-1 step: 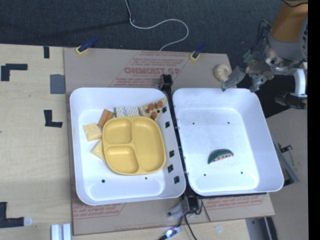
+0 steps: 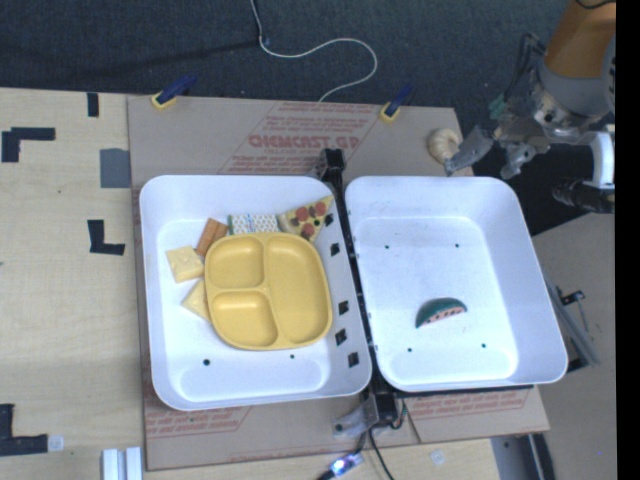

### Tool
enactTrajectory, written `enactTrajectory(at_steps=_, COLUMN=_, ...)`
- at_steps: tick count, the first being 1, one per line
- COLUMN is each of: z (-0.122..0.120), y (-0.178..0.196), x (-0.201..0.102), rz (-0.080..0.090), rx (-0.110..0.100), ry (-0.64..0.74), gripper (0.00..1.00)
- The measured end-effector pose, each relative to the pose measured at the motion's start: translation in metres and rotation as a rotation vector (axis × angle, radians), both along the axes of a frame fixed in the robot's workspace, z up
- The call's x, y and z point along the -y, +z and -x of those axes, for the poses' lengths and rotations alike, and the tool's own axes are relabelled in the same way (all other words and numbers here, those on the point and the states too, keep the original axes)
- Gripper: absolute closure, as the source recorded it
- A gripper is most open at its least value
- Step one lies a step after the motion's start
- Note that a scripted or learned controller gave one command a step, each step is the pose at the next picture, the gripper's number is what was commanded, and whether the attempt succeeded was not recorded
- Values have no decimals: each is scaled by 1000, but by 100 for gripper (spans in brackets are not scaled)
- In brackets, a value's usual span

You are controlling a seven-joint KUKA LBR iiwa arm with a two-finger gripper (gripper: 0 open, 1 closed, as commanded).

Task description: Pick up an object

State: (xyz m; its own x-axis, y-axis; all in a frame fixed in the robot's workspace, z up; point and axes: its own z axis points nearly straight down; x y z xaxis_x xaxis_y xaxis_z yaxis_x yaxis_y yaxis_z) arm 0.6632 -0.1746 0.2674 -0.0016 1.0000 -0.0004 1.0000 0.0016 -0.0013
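Camera view | watermelon slice [image 2: 441,312] long axis left-right, curved rind up | pincer [image 2: 488,154] spread wide

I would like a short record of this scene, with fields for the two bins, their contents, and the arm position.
left bin: holds a yellow divided plate with several small flat food pieces tucked along its upper and left edges
right bin: holds one watermelon slice toy, lying apart from the walls
gripper: above the bench beyond the right bin's far right corner, holding nothing
arm: grey with orange band, entering from the right
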Motion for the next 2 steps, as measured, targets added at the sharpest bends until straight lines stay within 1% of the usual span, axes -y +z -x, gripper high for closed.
enactTrajectory(at_steps=1, z=-9, y=-51, x=-5, rz=0, rx=-4, ry=1, gripper=0)
enactTrajectory(at_steps=2, z=0, y=-110, x=0, rz=0, rx=-7, ry=0, gripper=0)
